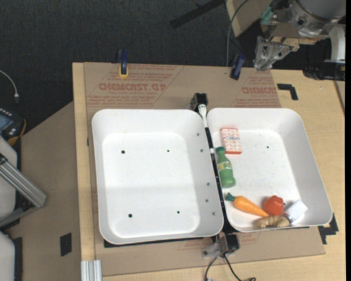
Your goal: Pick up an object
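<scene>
Currently: tool (267,53) high at 1 o'clock, off the bins; finger state cannot be determined.
Candidates crowd the right bin (307,142) walls: bottle (224,167) at 9 o'clock, carrot (247,206) and tomato (274,204) at 6 o'clock; wall contact risks a deflected, missed grasp.

Up at the top right, the arm (321,11) runs off the top edge, so most of it is cut away. The gripper (269,55) hangs small and blurry there, too unclear to read its fingers. Down in the right bin (307,142), the small white piece (296,211) by the near corner is too tiny to name, and the tan lump (272,222) beside it is hard to make out. The print on the red-and-white packet (231,140) can't be read. At the left edge, a metal rail (19,181) and a dark device (8,123) get sliced off by the frame.
</scene>
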Motion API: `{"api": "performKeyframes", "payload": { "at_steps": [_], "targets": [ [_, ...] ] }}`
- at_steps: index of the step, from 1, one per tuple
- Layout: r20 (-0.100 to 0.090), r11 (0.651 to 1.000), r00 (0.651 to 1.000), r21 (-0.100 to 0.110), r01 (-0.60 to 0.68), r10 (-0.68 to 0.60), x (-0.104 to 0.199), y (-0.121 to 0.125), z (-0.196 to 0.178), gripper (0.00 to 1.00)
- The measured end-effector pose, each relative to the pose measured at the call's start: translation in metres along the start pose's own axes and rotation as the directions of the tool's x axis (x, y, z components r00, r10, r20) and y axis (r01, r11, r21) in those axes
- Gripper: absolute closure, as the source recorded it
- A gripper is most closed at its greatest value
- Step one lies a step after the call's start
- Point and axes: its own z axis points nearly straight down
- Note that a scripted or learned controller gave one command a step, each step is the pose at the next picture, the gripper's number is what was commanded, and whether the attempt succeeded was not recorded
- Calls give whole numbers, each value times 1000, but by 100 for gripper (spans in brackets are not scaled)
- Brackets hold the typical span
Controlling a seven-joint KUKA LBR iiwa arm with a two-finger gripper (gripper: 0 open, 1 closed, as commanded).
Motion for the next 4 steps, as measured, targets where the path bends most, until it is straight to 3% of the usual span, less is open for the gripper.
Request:
{"api": "performKeyframes", "payload": {
  "at_steps": [1,2,4],
  "targets": [
    [5,1000,1000,-5,-13,13,-50,0,-124,100],
    [6,1000,1000,7,-18,18,-134,-2,-140,100],
    [8,1000,1000,-1,-8,8,-127,1,-161,100]
  ]
}}
